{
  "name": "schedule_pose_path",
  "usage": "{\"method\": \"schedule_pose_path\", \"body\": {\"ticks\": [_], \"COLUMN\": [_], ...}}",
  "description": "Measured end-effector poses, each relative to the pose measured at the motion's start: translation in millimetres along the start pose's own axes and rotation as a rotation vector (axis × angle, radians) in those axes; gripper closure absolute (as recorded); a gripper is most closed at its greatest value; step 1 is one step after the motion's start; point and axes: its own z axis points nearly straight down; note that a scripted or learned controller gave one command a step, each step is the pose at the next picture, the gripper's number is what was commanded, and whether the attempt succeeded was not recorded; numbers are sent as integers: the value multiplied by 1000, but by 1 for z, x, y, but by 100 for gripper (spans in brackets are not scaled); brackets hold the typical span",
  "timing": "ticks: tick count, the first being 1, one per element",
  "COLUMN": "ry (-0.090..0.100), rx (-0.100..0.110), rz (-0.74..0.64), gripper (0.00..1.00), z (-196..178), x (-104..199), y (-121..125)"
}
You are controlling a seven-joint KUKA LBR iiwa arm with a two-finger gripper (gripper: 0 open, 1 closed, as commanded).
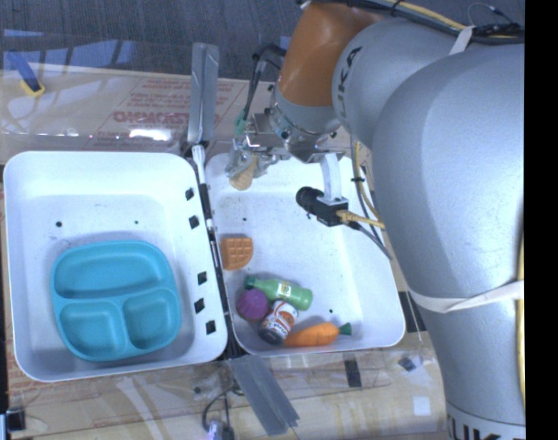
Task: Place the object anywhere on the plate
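Five toys lie in the right bin, the plate in the left, and the gripper grip I cannot tell.

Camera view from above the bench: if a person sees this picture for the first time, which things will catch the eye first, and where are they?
The big grey arm with its orange band fills the right side, its end effector at the far edge of the right white bin. A light-blue divided plastic plate lies in the left white bin. Small toy foods cluster at the right bin's near edge: an orange carrot, a green bottle, a purple ball-shaped toy.
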Motion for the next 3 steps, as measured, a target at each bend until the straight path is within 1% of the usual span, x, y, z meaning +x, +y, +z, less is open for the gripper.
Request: {"method": "schedule_pose_path", "body": {"ticks": [1, 2, 3], "ry": [-1, -1, -1], "rx": [3, 3, 2], "rz": [9, -114, -114], "gripper": [100, 100, 0], "z": [1, 18, 18], "x": [106, 172, 171], "y": [-26, -79, -78]}}
